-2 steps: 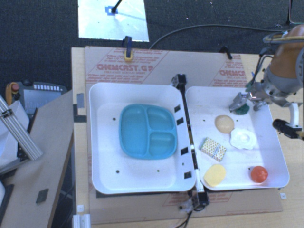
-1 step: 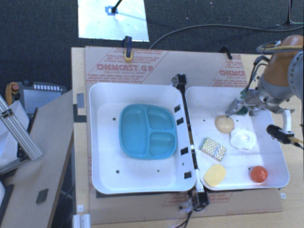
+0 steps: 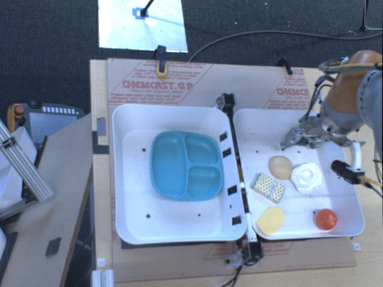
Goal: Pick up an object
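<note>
jaws (image 3: pixel 291 141) over right bin (image 3: pixel 358 220) | near tan disc (image 3: pixel 280 167)

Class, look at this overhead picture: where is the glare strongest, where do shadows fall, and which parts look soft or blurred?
Camera view: strongest glare on the shiny sheet on the floor, washed near white; the white bins are bright with little detail; soft shadows sit beside the blue tray and under the hand; the arm looks slightly blurred, and the red ball has fuzzy edges.
</note>
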Controlling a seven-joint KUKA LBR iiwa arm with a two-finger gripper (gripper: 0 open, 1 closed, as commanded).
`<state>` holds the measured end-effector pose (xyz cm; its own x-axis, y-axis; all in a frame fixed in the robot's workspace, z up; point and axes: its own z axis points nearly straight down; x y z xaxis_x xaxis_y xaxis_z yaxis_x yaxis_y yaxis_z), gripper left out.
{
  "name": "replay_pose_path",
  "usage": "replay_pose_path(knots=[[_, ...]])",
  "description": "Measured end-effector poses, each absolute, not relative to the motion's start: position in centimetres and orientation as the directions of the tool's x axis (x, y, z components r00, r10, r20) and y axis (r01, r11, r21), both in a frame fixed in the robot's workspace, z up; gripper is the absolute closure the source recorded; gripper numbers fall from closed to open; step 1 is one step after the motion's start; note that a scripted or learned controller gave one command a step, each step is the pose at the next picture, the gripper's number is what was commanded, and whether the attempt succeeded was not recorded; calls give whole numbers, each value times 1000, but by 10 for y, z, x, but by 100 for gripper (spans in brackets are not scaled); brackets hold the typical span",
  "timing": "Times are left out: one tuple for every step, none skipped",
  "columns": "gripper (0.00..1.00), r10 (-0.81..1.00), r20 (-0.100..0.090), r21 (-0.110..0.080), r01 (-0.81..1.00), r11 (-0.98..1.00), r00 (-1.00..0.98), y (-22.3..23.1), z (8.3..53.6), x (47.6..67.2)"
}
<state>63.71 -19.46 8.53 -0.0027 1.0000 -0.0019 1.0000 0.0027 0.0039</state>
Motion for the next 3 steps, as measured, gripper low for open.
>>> replay_pose_path(knots=[[100, 1000, -3, 7, 1000, 4, -4, -194, 97, 638], [100, 1000, -3, 8, 1000, 0, 0, -205, 154, 641], [100, 1000, -2, 8, 1000, 6, -6, -195, 207, 647]])
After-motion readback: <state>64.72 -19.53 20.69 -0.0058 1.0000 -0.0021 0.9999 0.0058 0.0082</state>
